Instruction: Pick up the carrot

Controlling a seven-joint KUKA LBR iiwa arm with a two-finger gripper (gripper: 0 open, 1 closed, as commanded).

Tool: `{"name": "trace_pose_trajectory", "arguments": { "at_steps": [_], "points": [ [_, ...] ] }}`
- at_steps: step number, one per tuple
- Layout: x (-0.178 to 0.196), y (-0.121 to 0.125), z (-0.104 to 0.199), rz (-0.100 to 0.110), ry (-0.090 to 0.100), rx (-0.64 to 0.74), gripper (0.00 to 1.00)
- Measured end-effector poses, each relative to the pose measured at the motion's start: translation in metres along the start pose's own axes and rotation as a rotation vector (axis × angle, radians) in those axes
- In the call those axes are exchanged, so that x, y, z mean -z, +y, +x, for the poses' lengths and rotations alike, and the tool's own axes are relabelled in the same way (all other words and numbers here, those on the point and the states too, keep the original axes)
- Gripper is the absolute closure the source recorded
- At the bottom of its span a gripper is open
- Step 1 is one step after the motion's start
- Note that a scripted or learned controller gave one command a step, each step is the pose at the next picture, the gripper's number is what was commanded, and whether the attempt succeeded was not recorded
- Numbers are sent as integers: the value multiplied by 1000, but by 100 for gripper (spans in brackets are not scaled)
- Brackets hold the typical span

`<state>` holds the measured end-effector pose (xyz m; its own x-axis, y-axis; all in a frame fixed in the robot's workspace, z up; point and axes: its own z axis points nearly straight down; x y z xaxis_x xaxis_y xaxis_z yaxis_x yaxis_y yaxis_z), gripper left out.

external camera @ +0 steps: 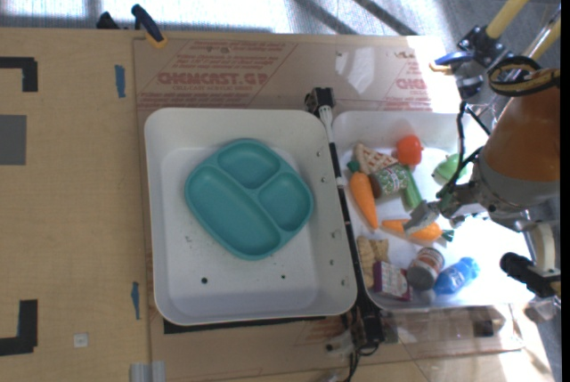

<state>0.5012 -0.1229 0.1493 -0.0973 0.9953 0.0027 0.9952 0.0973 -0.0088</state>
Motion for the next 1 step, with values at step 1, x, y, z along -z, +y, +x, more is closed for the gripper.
{"name": "trace_pose_trajectory", "arguments": {
  "at_steps": [1],
  "points": [
    [-60,33,-31,-23,-3,-176,0]
  ]
}}
